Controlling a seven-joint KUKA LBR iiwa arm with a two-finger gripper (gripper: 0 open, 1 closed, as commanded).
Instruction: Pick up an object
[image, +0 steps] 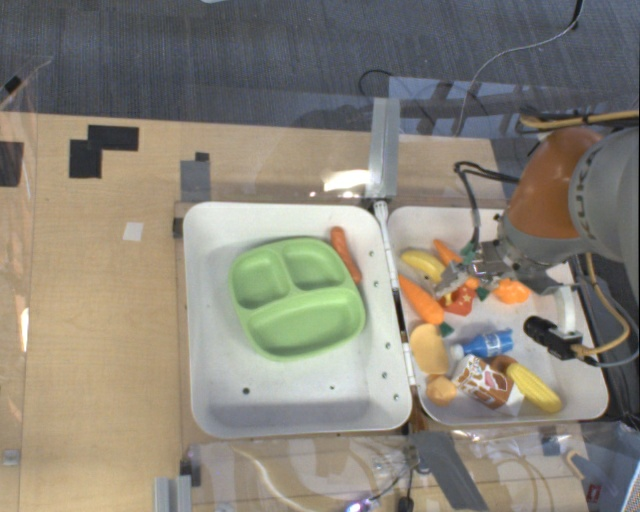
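Observation:
The right bin (596, 398) holds several toy foods. A yellow banana (421, 264) and an orange carrot (421, 300) lie at its left. A red toy (460, 298) and an orange toy (512, 292) sit mid-bin. My gripper (478, 268) is low in this bin's upper middle, right above the red toy and between the banana and the orange toy. Toys and the wrist crowd around its tip. Nearer the front lie a blue bottle (487, 344), a brown carton (485, 383), a yellow piece (533, 387) and a pale orange round toy (429, 349).
The left bin (215, 400) carries a green divided plate (295, 297) with an orange sausage-like toy (346, 254) against its upper right edge. A metal divider (385, 150) runs between the bins at the back. The arm's grey and orange body (570, 195) overhangs the right bin's far corner.

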